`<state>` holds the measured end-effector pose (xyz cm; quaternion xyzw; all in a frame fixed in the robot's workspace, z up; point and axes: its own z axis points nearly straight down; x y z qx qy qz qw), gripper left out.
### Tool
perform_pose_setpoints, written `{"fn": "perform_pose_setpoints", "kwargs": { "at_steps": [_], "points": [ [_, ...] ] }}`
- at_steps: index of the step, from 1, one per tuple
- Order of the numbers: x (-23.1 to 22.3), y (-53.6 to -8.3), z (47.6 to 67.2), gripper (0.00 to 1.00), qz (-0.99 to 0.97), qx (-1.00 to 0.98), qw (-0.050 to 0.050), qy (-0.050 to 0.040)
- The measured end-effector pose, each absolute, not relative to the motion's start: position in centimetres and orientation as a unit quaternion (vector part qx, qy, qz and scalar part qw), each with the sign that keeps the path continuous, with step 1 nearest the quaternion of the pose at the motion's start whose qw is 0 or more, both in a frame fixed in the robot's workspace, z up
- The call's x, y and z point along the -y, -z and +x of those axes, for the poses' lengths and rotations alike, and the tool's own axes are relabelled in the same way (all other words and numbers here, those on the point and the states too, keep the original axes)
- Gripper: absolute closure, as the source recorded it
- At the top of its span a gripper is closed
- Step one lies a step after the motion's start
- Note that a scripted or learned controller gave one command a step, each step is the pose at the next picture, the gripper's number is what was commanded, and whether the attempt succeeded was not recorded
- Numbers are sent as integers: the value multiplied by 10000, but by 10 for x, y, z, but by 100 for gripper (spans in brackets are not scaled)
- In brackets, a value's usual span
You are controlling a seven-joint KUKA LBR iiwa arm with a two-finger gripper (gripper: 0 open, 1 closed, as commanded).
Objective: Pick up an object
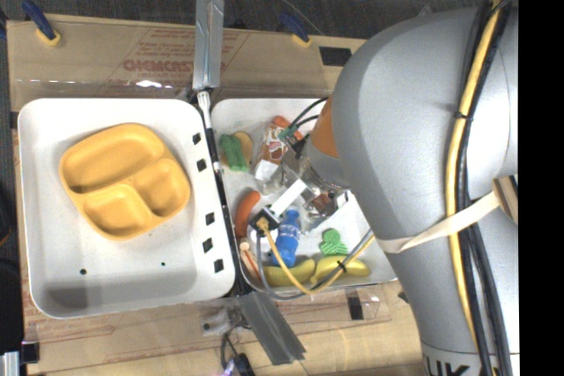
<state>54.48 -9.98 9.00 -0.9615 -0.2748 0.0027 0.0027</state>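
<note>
I count two white bins, the left bin (pixel 35 216) and the right bin (pixel 231 114). In the left one I see one yellow divided tray (pixel 123 179), and nothing else I can make out. In the right one I count one banana (pixel 304 272), one blue bottle (pixel 287 235), two green pieces, one near the divider (pixel 234 151) and one above the banana (pixel 331 242), and one orange-red oblong piece (pixel 247 209). There are more small items heaped under the arm (pixel 432 145); I cannot count those. I see two blue clamps (pixel 40 22) on the cardboard's far edge.
</note>
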Motion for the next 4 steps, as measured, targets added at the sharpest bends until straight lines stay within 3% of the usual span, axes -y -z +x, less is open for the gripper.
{"fn": "perform_pose_setpoints", "kwargs": {
  "at_steps": [1,2,3,4],
  "points": [
    [113,-91,578,0,-9946,1034,16,-19],
    [112,-91,578,0,-9946,1039,18,-25],
    [110,-99,578,100,-9941,1082,31,-46],
    [105,-95,555,100,-9945,1045,19,-29]
  ]
}}
